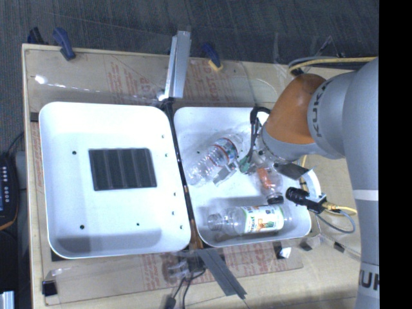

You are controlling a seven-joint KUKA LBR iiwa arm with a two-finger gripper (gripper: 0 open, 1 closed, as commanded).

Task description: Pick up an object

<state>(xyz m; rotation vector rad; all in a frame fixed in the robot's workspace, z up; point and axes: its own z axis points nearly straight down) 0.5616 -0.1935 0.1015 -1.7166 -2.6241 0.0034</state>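
The right bin (193, 124) holds a crumpled clear plastic bottle (214, 160) lying near its middle. A second clear bottle with a green and yellow label (252, 219) lies along the bin's front wall. A small orange-red object (267, 179) rests between them, toward the right side. My gripper (248, 163) reaches down into this bin from the right, under the orange wrist band (293, 111). Its tip sits just right of the crumpled bottle's cap end and left of the orange-red object. The wrist hides much of the gripper.
The left bin (64, 127) has a dark ribbed rectangle (122, 168) on its floor. A metal divider (177, 63) rises at the back between the bins. Blue clamps (63, 42) sit on the bench's back edge. Cables (335, 214) trail at the right.
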